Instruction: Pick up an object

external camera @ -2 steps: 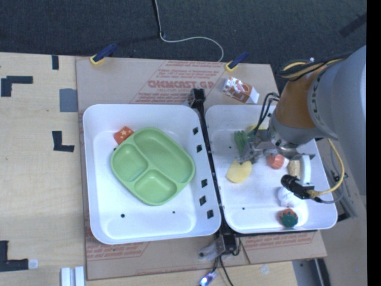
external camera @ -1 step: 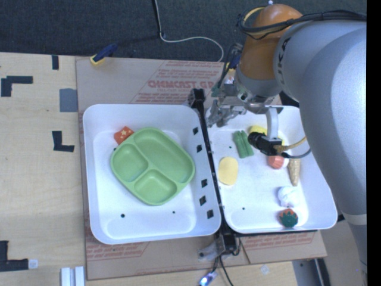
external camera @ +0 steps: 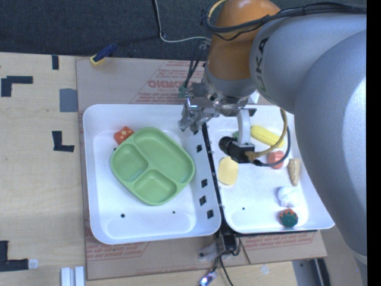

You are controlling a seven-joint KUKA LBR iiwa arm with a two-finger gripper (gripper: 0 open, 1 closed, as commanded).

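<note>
Claw (external camera: 193, 117) is held above the dividing wall (external camera: 204, 165) between two white bins (external camera: 149, 219), seemingly to choose a target; whether it is apart or together cannot be told.

The gripper (external camera: 191, 119) hangs over the bins' shared rim. The left bin (external camera: 98, 177) holds a green divided plate (external camera: 153, 165), the right bin (external camera: 256, 219) a yellow corn cob (external camera: 266, 136).

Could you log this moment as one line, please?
tool: by bin divider | green tray: left bin | yellow corn: right bin
</note>
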